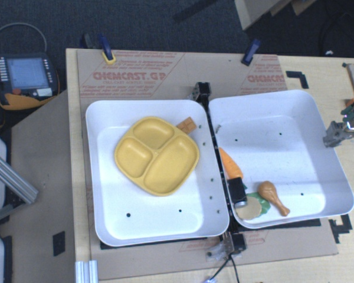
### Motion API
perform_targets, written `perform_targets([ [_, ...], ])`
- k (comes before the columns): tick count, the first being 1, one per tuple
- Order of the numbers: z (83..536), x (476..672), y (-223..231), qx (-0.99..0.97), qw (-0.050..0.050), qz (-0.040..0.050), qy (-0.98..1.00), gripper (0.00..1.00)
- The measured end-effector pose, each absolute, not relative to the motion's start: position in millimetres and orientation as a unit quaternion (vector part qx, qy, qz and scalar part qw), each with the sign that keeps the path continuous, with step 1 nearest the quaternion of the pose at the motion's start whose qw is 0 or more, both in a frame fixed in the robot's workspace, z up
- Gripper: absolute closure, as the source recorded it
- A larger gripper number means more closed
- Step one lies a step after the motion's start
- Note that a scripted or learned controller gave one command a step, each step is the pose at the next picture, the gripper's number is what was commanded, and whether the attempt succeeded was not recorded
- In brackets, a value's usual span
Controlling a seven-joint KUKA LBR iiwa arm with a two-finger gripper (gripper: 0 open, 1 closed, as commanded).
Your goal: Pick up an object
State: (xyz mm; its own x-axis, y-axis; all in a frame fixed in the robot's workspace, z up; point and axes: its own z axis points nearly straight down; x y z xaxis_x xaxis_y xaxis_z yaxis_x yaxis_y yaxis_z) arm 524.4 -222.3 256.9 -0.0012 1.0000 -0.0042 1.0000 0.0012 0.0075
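From the overhead camera you'll find the brown plastic toy drumstick (274, 197) in the right white bin's (283, 108) near corner, beside an orange carrot-shaped piece (230, 164). It looks light, rigid, slick; pinch its thin shank. I cannot tell the gripper's (341, 131) state.

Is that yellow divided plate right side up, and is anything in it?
Right side up and empty: the yellow plate lies flat in the left bin, its three compartments facing up, all bare.

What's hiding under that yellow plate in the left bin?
A brown block pokes out from under the yellow plate at its upper right edge. The rest of it is covered, so its shape can't be told.
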Motion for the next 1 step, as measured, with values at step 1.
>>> perform_targets([
  [1, 252.3, 519.3, -161.0, 0.705, -0.002, 0.0007, 0.709, 1.0],
])
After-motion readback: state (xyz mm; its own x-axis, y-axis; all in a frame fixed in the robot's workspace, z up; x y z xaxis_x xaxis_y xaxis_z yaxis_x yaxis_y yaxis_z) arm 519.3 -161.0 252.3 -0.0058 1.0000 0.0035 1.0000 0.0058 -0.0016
